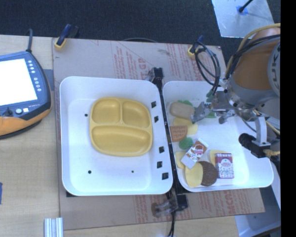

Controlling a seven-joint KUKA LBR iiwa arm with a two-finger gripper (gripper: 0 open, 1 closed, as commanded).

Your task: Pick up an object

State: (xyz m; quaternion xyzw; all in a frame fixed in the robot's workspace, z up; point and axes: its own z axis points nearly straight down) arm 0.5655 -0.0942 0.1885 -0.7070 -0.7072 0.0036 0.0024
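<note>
Nearest the camera, my orange-banded wrist [254, 65] hangs over the right bin [251, 180], with my fingers [203, 111] low beside the tan bread roll [181, 110]; whether they are wide or narrow I cannot tell. Below the roll lie a cracker [178, 132], a small packet [194, 154], a brown cookie [208, 174] and a red box [225, 165]. A yellow divided plate [121, 126] sits in the left bin [74, 132].

We see two bins [69, 132] of smooth white plastic with a slight gloss. The yellow tray [121, 126] looks like matt moulded plastic. Under the bins lies brown cardboard [108, 58], dull and printed. The counter [24, 181] looks like pale wood. The hand [207, 110] looks like grey metal.
</note>
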